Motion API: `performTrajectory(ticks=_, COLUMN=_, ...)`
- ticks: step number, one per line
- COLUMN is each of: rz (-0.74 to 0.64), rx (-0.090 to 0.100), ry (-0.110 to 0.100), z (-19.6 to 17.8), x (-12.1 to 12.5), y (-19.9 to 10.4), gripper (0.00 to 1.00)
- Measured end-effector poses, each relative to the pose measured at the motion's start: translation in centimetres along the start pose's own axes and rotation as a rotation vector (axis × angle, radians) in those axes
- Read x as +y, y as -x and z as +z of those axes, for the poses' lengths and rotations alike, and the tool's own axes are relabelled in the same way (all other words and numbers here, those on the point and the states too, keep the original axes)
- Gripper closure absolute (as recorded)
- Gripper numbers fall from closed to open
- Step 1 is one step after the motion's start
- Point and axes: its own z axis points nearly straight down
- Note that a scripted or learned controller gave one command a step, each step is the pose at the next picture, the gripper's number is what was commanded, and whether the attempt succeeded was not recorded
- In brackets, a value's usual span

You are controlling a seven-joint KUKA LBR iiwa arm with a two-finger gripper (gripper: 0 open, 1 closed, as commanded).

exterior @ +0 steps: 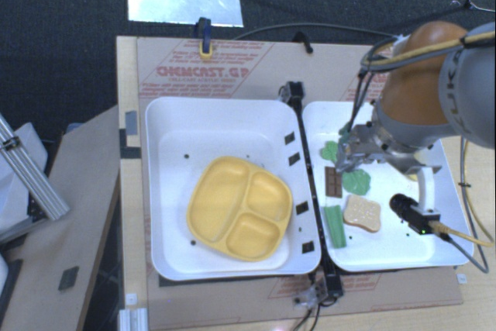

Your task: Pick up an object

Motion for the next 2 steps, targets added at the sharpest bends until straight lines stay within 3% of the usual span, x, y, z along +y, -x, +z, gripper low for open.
performTrajectory(ticks=2, rz=0.0, rx=0.0, ry=0.001, z=-0.7, x=3.3, y=-9.4, gripper=1.0)
